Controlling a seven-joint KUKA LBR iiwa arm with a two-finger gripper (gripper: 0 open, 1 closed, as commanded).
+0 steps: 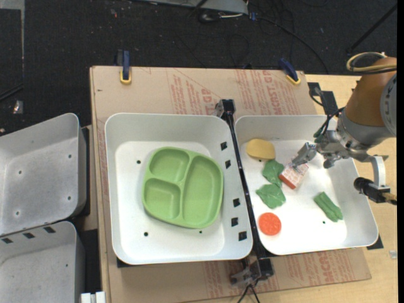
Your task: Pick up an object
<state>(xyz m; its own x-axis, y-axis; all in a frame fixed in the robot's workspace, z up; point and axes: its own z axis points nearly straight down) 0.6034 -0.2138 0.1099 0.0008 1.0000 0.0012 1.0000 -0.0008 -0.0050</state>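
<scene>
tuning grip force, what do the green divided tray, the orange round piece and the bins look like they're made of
Green divided tray: looks like moulded plastic, matte, one even colour with soft rounded dividers.
Orange round piece: probably plastic toy food, flat saturated colour; too small to be sure.
Bins, e.g. the left bin: seemingly thin white sheet metal or rigid plastic, smooth with a dull sheen and small holes; can't tell which.

This looks like a robot lab, not a home. A big board [189, 93] is held down with clamps [125, 67] on a bench. Two white bins [120, 169] sit on it side by side. A grey and orange robot arm [369, 106] reaches in. Cables [265, 17] lie on the dark floor [57, 36], and the food [271, 223] in one bin is only toy food.
</scene>
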